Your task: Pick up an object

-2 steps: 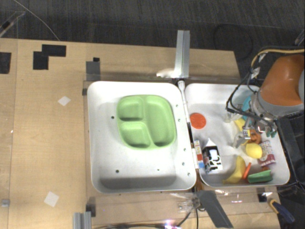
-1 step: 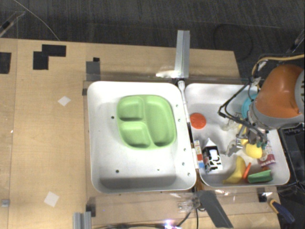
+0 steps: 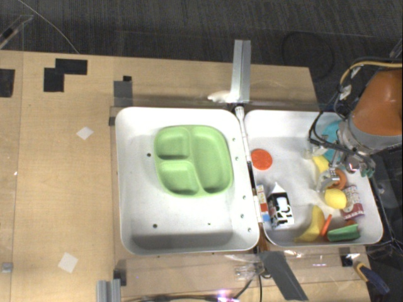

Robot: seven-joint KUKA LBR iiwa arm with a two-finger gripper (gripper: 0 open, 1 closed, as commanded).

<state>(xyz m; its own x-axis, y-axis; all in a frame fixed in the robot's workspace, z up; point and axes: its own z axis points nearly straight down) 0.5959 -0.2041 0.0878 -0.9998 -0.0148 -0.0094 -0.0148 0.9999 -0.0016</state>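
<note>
Left bin (image 3: 132,168): you have one thing in it, a green divided tray (image 3: 192,159) with three compartments, lying flat near the middle. Nothing else on that white floor as far as the view tells.

Divider between bins, then the right bin (image 3: 283,128). Here is your clutter, running left to right:
- an orange disc (image 3: 262,160), lying alone near the divider, well apart from the rest;
- a small carton (image 3: 278,209) with black and white print, tipped on its side toward the front-left corner;
- a banana (image 3: 311,224) at the front wall, touching an orange carrot-like piece (image 3: 327,224);
- a green block (image 3: 343,233) against the front wall;
- a yellow lemon-like ball (image 3: 335,198) just above those;
- a reddish packet (image 3: 353,204) to its right, label too small to read.

Gripper (image 3: 334,175): it sits low in the right bin, over a yellowish piece (image 3: 321,163) and just above the yellow ball. The arm's grey wrist and orange band crowd the right edge above it. You cannot tell from this slant whether the jaws are apart or closed; cables and metal blur the fingertips. An orange curved bit shows beside them, identity unclear.

Progress, as a judgement: the reach into the bin looks done, the gripper is down among the objects. Nothing is visibly lifted or seen between the fingers, so the grasp and the raise count as not yet confirmed.
</note>
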